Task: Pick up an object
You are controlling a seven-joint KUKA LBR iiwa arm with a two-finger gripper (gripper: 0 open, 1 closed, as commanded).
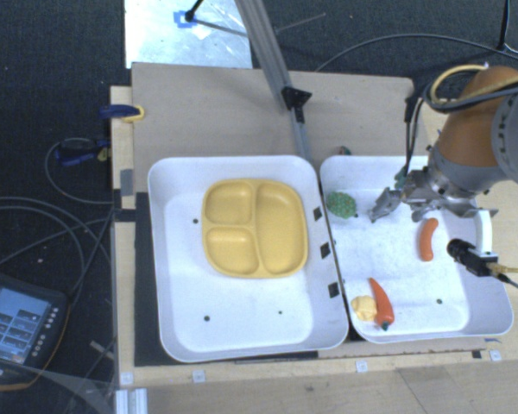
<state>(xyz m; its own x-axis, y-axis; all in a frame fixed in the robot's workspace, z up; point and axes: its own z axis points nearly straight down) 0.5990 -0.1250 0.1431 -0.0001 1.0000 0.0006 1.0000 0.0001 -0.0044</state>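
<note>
Two shallow white bins are seen side by side on a tan bench (pixel 242 110); the left bin (pixel 181 317) holds a yellow divided plate (pixel 254 228), which lies flat near the bin's middle with three compartments showing; the right bin (pixel 492 313) holds the small items. The grey arm (pixel 483 128), with its orange band, is reached in from the right over the far part of the right bin; the gripper (pixel 387 203) is set low over the bin floor, pointing left, just beside a green broccoli-like piece (pixel 341 203) that lies near the bin's left wall; whether the two are touching cannot be told. The fingers are seen slightly parted, and nothing is seen between them. An orange sausage-shaped piece (pixel 426 239) lies on the bin floor just below the wrist, apart from the fingers; a red-orange carrot or pepper (pixel 381 302) lies near the front of the bin, touching a small yellow piece (pixel 363 306) on its left. A black part on a cable (pixel 468 257) hangs at the bin's right side. A handheld control screen (pixel 13 317) rests on the dark floor at the lower left, among loose cables; a slanted metal pole (pixel 268 46) is seen crossing the bench from the top.
</note>
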